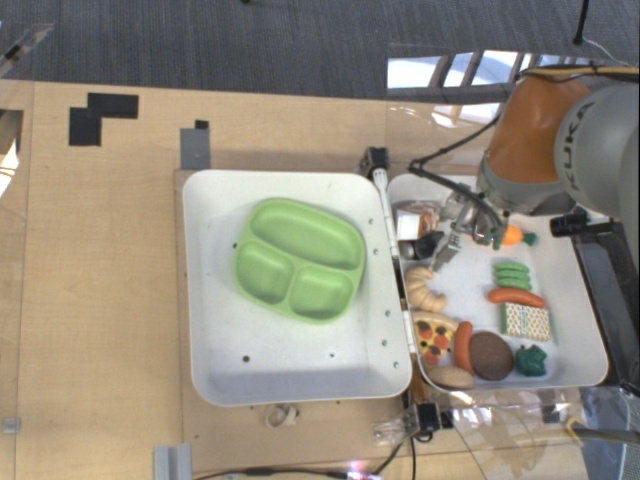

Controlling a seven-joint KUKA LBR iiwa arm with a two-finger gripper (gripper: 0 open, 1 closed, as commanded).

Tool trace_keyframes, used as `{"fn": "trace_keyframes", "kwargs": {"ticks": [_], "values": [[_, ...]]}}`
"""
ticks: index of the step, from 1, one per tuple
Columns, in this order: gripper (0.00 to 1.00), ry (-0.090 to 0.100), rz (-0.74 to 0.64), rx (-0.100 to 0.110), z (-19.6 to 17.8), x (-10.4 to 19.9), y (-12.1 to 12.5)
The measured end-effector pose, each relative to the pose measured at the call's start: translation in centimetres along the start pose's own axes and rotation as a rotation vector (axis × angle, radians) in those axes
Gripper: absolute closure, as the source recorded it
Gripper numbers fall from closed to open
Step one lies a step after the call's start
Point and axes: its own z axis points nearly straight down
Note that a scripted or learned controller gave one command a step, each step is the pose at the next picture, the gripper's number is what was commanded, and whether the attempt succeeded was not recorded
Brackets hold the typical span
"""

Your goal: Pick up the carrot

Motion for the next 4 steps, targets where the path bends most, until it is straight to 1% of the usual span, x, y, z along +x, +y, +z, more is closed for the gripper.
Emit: {"fn": "trace_keyframes", "kwargs": {"ticks": [1,2,3,4], "values": [[0.0,-0.002,-0.416,0.003,-0.1,1.6,-5.8],[0.0,0.024,-0.26,0.0,0.1,-4.7,-5.7],[1.0,-0.011,-0.26,-0.002,-1.5,-5.3,-5.4],[1.0,-0.027,-0.263,-0.003,-3.0,-5.7,-5.1]]}}
